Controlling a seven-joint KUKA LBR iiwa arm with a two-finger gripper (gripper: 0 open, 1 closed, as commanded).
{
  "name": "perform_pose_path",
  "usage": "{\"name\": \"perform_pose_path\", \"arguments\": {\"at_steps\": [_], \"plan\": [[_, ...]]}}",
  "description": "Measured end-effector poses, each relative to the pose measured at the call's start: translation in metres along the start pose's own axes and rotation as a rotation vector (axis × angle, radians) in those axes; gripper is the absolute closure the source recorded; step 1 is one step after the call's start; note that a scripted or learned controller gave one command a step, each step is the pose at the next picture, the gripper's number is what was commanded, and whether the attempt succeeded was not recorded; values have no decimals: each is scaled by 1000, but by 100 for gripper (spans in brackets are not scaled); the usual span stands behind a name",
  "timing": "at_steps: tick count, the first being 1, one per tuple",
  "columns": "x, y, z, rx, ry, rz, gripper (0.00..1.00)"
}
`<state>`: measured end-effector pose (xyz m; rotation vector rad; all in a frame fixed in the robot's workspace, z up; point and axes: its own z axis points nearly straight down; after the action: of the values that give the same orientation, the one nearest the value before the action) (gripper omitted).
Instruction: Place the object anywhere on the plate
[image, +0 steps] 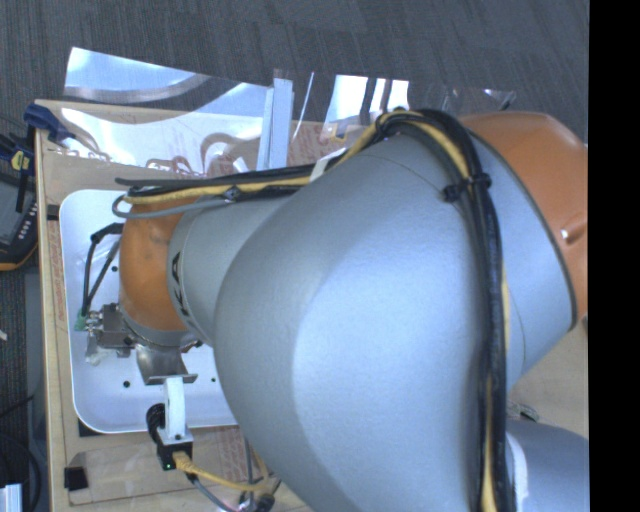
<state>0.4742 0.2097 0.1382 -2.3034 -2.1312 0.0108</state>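
My grey arm (380, 320) reaches in from the right and covers most of the camera view. Its orange band (148, 270) hangs over the left white bin (72, 260). The gripper (108, 336) sits low above that bin's floor, near its left wall. The wrist hides whatever lies directly under it. A white bracket with a black part (172, 408) sticks out from the wrist toward the bin's front edge.
Black and yellow cables (230, 188) run along the arm. Shiny clear sheets (170, 80) stand behind the bins. A black device (15, 215) and a blue-handled tool (42, 122) lie off the bench's left side. A small black block (75, 477) sits on the wooden bench front.
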Motion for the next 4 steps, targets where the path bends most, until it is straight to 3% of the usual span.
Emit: {"name": "perform_pose_path", "arguments": {"at_steps": [1,2,3,4], "plan": [[0,78,-57,-4,2,-158,0],[-63,64,-44,0,0,-419,0],[-17,149,-33,-4,2,-466,0],[13,140,-102,-7,3,-473,0]]}}
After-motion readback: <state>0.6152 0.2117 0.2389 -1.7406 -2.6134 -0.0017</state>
